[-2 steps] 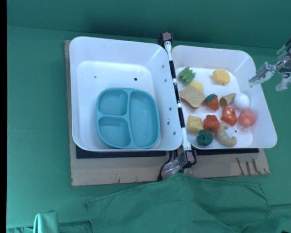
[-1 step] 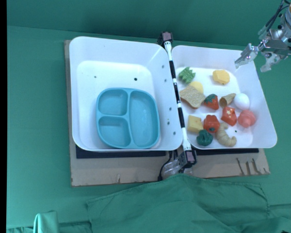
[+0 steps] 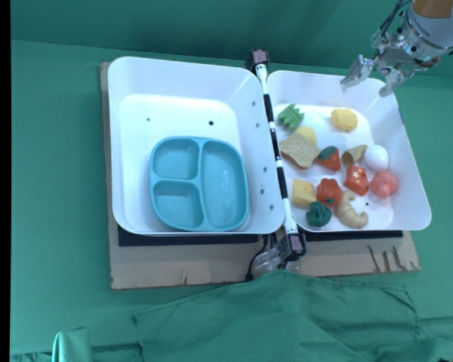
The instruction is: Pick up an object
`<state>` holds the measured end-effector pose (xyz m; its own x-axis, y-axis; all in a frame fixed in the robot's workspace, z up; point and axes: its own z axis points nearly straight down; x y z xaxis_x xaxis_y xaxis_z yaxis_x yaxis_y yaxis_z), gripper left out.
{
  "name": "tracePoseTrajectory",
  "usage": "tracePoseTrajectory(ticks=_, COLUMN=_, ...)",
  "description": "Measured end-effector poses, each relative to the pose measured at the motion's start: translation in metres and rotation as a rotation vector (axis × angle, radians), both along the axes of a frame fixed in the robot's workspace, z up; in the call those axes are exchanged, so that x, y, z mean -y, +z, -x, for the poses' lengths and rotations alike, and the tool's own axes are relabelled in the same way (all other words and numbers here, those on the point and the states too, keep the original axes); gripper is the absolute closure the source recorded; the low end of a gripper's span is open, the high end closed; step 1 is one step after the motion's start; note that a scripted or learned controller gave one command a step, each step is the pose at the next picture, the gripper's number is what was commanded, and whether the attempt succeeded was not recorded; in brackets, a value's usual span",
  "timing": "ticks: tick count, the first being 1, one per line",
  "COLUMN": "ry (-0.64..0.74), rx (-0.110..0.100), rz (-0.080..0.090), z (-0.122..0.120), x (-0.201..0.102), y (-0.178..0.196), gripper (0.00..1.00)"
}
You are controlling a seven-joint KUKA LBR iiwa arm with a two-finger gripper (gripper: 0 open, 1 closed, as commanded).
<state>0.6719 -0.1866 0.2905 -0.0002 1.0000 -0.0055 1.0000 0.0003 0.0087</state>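
Green cloth covers the desk (image 3: 60,164), and on it sit two shallow white bins side by side, split by a black-and-white striped divider bar (image 3: 275,153). At nine o'clock, the left white bin (image 3: 136,81) carries a light blue three-compartment plastic tray (image 3: 200,183). At three o'clock, the right white bin (image 3: 408,172) is crowded with small toy foods. The grey arm with its orange band (image 3: 438,2) comes in at the one o'clock corner, and its tool (image 3: 371,78) hangs above the right bin's far rim, fingers spread apart with nothing between them.

The nearest candidate is the yellow lemon-shaped toy (image 3: 345,119), which lies toward seven o'clock from the tool, in fairly open floor. Its long axis seems to run roughly nine-to-three, though it is small and hard to judge. A green ridged leafy toy (image 3: 291,116) sits apart at its nine o'clock; a white egg (image 3: 376,157) lies toward its five o'clock. The bin wall rises close at twelve o'clock, so clearance is tighter there.
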Motion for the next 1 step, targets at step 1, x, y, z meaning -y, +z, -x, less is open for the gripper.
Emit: tracePoseTrajectory(ticks=1, ry=-0.007, rx=-0.003, rz=-0.003, z=0.0934, x=0.0016, y=0.0491, gripper=0.0)
